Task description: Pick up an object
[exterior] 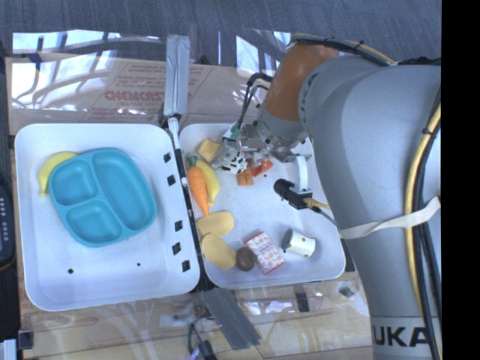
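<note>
The hand (pixel 244 150) hangs low over the right bin's (pixel 330 257) far end, above a black-and-white toy (pixel 234 163); its grip can't be read. Carrot (pixel 198 188), potato slices (pixel 215 223) and small carton (pixel 265 252) crowd the left wall; open floor mid-bin. In the left bin (pixel 45 276): blue tray (pixel 103 195), banana (pixel 49 166).

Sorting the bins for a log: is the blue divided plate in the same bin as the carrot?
No, the blue divided plate lies in the left bin, while the carrot lies in the right bin.
</note>
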You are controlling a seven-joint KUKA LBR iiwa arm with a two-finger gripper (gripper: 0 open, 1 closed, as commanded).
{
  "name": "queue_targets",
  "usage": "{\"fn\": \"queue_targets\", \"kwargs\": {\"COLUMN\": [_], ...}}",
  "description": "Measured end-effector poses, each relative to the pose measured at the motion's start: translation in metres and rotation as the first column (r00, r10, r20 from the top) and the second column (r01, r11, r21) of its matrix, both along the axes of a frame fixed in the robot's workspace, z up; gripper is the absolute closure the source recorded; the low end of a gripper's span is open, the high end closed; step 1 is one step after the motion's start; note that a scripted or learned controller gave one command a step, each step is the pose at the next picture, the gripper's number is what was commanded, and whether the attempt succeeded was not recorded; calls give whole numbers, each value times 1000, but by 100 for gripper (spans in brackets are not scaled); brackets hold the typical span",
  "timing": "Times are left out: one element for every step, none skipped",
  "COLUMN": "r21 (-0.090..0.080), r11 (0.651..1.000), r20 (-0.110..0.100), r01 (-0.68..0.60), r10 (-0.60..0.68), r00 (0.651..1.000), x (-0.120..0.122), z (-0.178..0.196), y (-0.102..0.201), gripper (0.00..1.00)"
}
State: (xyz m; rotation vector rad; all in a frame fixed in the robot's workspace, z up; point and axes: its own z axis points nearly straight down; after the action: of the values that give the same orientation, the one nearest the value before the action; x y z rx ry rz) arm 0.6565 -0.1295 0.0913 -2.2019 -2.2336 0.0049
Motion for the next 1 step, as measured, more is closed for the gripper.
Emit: {"fn": "queue_targets", "kwargs": {"r21": [0], "r11": [1000], "r20": [1], "r01": [0], "r10": [0], "r00": [1000], "x": [0], "z": [0], "y": [0], "gripper": [0]}}
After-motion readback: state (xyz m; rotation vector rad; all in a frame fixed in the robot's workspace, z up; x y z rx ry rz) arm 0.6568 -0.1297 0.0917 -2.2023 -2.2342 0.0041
